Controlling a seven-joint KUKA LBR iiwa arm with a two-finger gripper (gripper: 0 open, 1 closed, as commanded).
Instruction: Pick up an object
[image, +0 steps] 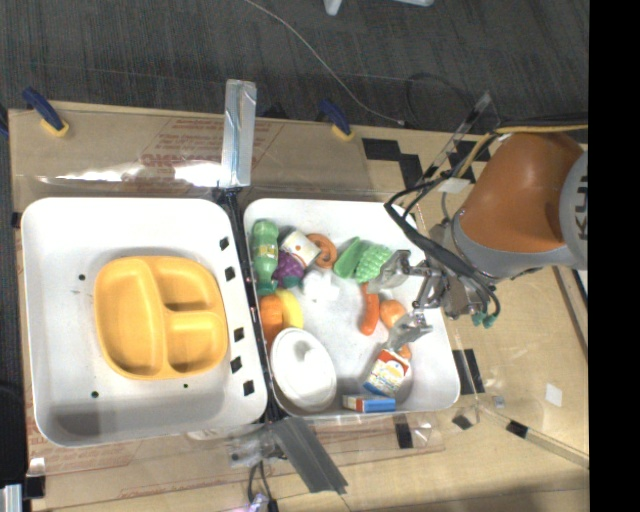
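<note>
Gripper (418, 318) seen low over right bin (440, 375), near its right wall; fingers appear open, nothing held betw. them. Nearest candidate: small orange piece (392, 313), just beside tips. Descent should be centred on it, w/ carton (387, 373) avoided before closing.

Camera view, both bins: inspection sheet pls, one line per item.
Surface: two white bins side by side on a cardboard-covered bench.
Job's things: right bin holds a white bowl, carrot, green ridged toy, small carton, purple grapes.
Clutter: yellow divided tray in left bin.
Gripper: gripper low over right bin's right side, beside the carrot; grasp unclear.
Cables: black cables at the arm; thin wire on the floor.
Surroundings: dark carpet, blue clamps.
</note>
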